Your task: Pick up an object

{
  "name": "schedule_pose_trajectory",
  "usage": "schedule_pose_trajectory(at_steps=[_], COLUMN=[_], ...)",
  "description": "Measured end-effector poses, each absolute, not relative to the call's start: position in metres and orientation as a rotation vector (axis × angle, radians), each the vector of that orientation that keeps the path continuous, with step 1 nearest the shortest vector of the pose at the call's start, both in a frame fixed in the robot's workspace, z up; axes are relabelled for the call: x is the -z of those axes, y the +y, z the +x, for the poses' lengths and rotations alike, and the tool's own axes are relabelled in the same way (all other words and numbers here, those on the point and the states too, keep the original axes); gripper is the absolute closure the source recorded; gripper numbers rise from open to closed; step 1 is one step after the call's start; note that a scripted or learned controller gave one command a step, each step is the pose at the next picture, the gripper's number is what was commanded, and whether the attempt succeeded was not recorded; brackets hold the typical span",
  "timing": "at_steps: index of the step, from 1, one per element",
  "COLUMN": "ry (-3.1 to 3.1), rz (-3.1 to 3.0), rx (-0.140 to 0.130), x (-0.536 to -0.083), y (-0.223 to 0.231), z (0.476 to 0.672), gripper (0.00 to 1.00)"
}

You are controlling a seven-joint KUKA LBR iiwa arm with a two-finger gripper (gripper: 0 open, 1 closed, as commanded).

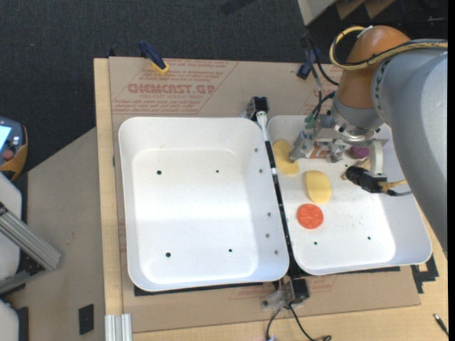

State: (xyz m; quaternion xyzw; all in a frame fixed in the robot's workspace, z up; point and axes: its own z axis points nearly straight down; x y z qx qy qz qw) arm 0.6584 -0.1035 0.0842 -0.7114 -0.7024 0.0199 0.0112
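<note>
My gripper [317, 148] is down in the far part of the right bin [398, 241], reaching in from the right under the grey wrist with its orange band. Just left of it, a pale yellow lump [286, 159] lies against the bin's left wall. A yellow oval piece [318, 187] rests a little in front of the gripper, apart from it. Further forward lies a red-orange disc [310, 217]. A small purple thing [360, 150] shows just right of the gripper, partly hidden by the wrist. Nothing is visibly held.
The left bin [135, 190] stands beside the right one, and their raised rims meet at a black clip [259, 108] at the far end. Both bins rest on a cardboard sheet [178, 80]. The arm's bulk covers the right bin's far right corner.
</note>
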Motion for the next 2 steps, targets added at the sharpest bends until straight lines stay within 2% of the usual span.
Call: schedule_pose_trajectory(at_steps=[1, 2], ry=[-2.182, -2.216], rz=[-2.216, -2.221], rx=[-0.065, -0.003], x=[-0.092, -0.085], y=[-0.105, -0.102], z=[0.656, 0.577], gripper=[1.00, 1.00])
